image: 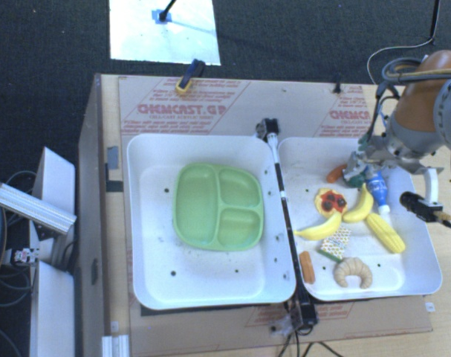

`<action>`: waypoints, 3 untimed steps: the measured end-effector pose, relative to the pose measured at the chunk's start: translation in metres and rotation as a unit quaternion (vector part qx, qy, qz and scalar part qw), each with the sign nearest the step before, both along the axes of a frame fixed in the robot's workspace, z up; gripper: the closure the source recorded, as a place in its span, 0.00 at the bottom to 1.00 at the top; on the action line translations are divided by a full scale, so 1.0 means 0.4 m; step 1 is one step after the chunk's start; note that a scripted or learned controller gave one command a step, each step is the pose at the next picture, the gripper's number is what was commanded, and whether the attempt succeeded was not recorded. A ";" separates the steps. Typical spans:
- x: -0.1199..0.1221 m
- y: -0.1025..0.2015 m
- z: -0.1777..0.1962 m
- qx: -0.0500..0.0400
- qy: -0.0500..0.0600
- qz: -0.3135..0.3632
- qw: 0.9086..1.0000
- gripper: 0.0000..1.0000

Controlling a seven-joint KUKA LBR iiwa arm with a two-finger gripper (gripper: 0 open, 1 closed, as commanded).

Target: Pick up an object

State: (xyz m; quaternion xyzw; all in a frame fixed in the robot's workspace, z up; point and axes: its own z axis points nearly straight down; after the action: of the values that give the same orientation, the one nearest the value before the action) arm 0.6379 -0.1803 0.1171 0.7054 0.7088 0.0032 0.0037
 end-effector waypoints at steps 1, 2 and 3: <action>-0.043 0.092 0.174 0.000 0.003 0.000 1.000 1.00; -0.152 0.252 0.226 0.001 0.004 0.000 1.000 1.00; -0.152 0.251 0.226 0.000 0.004 -0.001 1.000 0.00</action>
State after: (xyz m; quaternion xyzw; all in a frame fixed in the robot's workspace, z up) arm 0.5770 -0.0800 0.2075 0.7061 0.7081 0.0006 0.0006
